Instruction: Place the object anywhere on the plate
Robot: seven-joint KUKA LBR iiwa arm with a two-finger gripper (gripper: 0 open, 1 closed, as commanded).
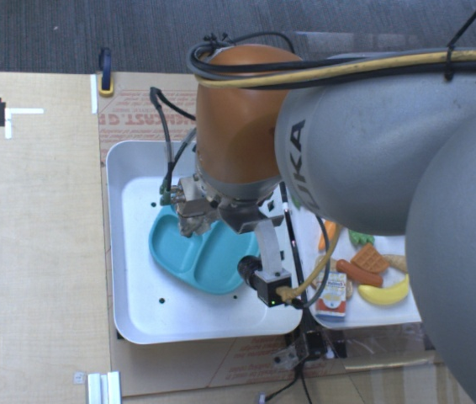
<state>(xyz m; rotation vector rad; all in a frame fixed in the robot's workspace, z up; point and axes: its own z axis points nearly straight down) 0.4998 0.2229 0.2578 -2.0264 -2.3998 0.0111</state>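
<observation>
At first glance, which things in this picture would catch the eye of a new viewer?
The big grey arm with its orange band covers the middle and right of the view. Below it, a blue divided plate lies in the left white bin. At the right, a banana, a small carton and other toy foods lie together.

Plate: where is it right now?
The blue plate lies in the left bin, toward its right side, partly under the arm's wrist; the toy food sits in the other bin.

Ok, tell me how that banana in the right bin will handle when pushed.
The banana is curved, so a push would probably make it pivot, not roll straight. It looks like smooth, rigid toy food, likely light and slippery. Neighbouring items crowd it, so it may jam.
</observation>
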